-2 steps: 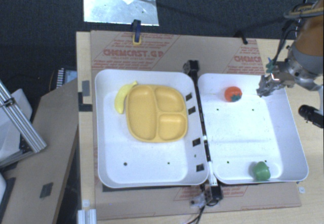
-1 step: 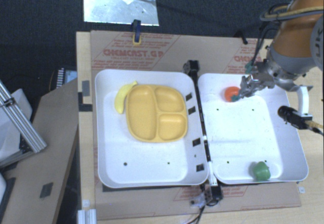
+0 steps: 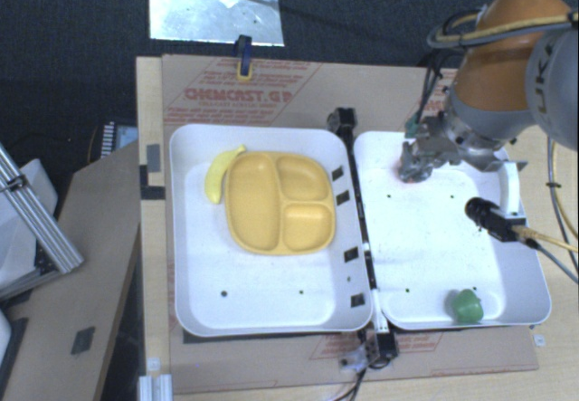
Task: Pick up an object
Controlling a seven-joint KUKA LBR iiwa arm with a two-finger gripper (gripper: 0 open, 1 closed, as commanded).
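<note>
In the right bin (image 3: 520,295), at about eleven o'clock, I see my gripper (image 3: 416,166) low over bare floor; whether it is clenched or released I cannot tell. The nearest object, a green ball (image 3: 467,305), sits at five o'clock in this bin, well apart. From the gripper it lies toward five o'clock. A yellow tray (image 3: 276,203) and a banana (image 3: 217,173) sit in the left bin (image 3: 194,286), farther off.

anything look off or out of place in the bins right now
Nothing stands out. The yellow divided plate lies flat in the left bin with a banana against its upper-left edge. A green object sits near the right bin's front edge, and the pincer hangs at that bin's far end.
</note>
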